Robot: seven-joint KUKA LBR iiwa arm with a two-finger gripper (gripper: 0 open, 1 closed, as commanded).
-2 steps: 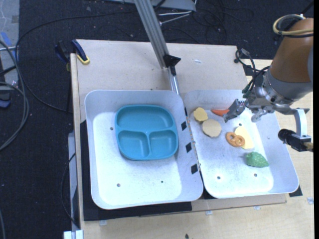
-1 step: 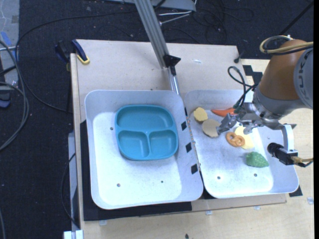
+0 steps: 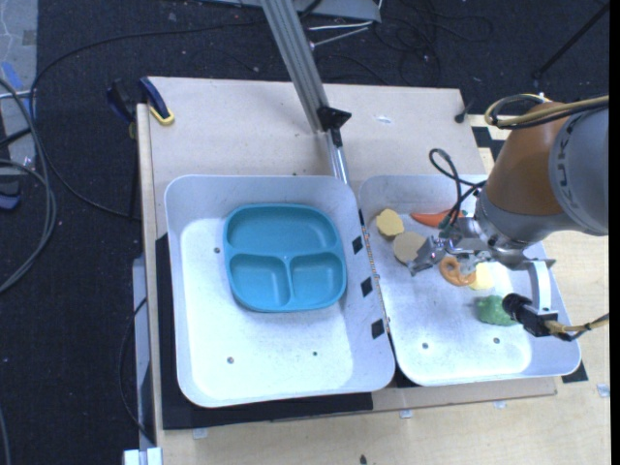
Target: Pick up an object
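The right bin (image 3: 455, 356) holds several small items. A yellow round piece (image 3: 389, 223) and a tan piece (image 3: 406, 248) lie near its left wall. At the back lies an orange carrot-like piece (image 3: 427, 218). An orange ring (image 3: 452, 272) and a pale yellow piece (image 3: 485, 277) sit mid-bin, with a green piece (image 3: 493, 310) in front of them. My gripper (image 3: 426, 258) hangs low over the bin, just right of the tan piece and left of the orange ring. Nothing visibly sits in its grasp.
A blue three-compartment tray (image 3: 286, 258) lies in the left bin (image 3: 208, 356). A slanted metal pole (image 3: 300, 56) crosses the back of the bench above the divide between the bins. The arm's grey body (image 3: 552, 177) overhangs the right bin's far right side.
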